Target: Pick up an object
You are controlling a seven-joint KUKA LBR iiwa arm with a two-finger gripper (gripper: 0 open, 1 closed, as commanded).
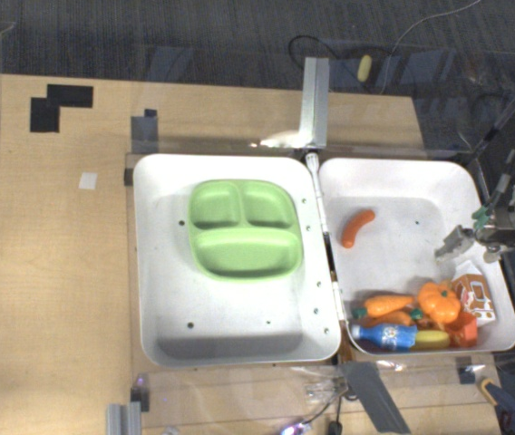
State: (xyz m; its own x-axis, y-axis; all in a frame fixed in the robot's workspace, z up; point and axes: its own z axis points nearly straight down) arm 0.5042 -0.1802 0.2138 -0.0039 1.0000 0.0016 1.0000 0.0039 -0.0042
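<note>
Looking down at a slant, we see the gripper (471,243) entering from the right edge and poised over the right bin (393,175), near its right wall. Its two fingers (450,243) stand spread apart with nothing between them (released, grasping no object). To the left of the fingers, well apart from them, a small orange sausage-shaped piece (358,227) lies alone on the bin floor. Just below the fingers, along the bin's near wall, we find a cluster of toy foods: an orange pepper-like piece (440,301), a carrot-like piece (387,305), a blue bottle (384,336) lying on its side, a yellow piece (432,338) beside it, and a red-and-white packet (475,298). Farther left, beyond the dividing walls, the left bin (162,243) holds a green compartment plate (244,227).
</note>
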